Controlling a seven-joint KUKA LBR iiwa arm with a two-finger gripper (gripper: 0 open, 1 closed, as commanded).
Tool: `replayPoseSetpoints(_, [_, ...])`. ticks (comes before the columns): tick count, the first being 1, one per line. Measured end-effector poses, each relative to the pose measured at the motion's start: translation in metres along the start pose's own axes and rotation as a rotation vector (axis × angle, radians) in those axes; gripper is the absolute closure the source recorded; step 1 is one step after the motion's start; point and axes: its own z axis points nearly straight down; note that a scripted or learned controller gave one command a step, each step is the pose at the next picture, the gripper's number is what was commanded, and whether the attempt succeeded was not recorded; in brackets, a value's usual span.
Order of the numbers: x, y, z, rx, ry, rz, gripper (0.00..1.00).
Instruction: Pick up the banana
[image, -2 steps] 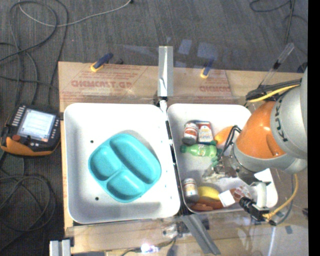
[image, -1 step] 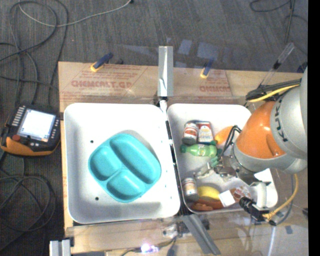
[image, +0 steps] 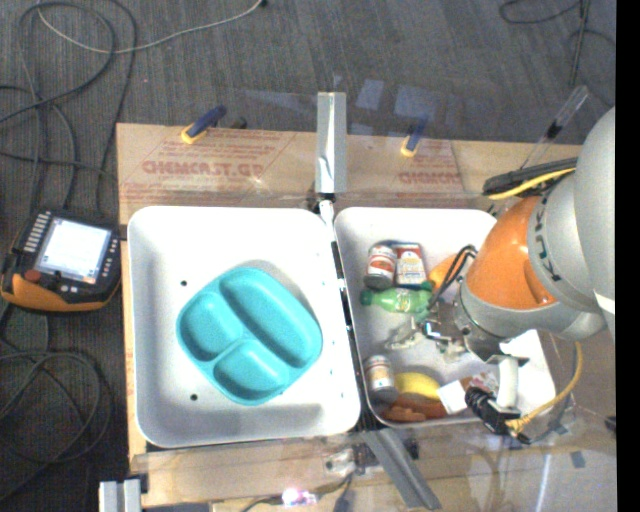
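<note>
- While the grey-and-orange arm (image: 520, 270) is reaching in from the right over the right-hand bin (image: 350, 300), the banana (image: 418, 384) is lying on that bin's floor near its near wall, untouched.
- The gripper (image: 425, 328) is hanging in the middle of the bin, just right of a green bottle (image: 396, 298); whether it is apart or together is not something I can tell from here, and nothing is showing in its grasp.
- The banana is sitting to the near side of the gripper, almost straight below it in the picture and close by, with its long axis running roughly left to right.
- A small jar (image: 379, 373) is standing just left of the fruit, and a brown sausage-like piece (image: 407, 408) is lying against its near side, so the pick, in my judgement, is calling for a short move toward the near wall and a grip across the banana's width.
- Two red-labelled cans (image: 394, 264) are crowding the far end, while a turquoise divided tray (image: 250, 333) is resting in the left bin (image: 150, 300).
</note>
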Motion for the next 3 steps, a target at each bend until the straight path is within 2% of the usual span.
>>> replayPoseSetpoints(1, [-0.031, -0.003, 0.004, -0.011, 0.002, -0.245, 0.00])
replayPoseSetpoints(2, [0.043, -0.021, -0.089, 0.002, 0.000, -0.345, 0.00])
replayPoseSetpoints(3, [-0.002, -0.012, -0.025, -0.008, -0.011, -0.745, 0.00])
